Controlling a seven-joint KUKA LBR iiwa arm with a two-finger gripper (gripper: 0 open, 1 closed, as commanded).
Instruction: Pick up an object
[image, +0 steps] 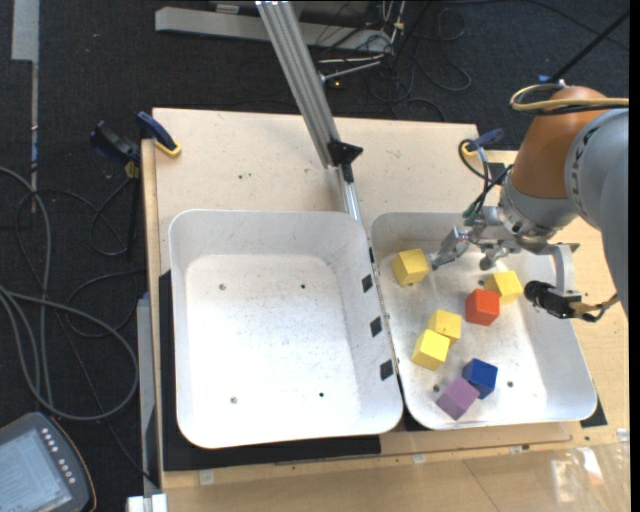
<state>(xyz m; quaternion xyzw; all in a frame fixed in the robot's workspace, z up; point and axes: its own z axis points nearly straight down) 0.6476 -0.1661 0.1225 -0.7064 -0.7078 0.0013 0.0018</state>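
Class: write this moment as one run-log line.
gripper: above right bin, beside yellow cube | held: nothing seen | left bin | pick: not yet done

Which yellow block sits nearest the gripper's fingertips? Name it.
The yellow block at the right bin's upper left, just beside the gripper. The other yellow blocks lie farther off: one by the orange-red cube, two mid-bin.

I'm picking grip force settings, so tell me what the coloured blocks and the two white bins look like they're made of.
The coloured blocks, such as the orange one and the blue one, look like painted wood or dense foam: matte, flat faces, no glare. Which one, I cannot tell. The left bin and right bin look like thin moulded plastic: smooth rounded rims, slight sheen, scuffed and speckled floors.
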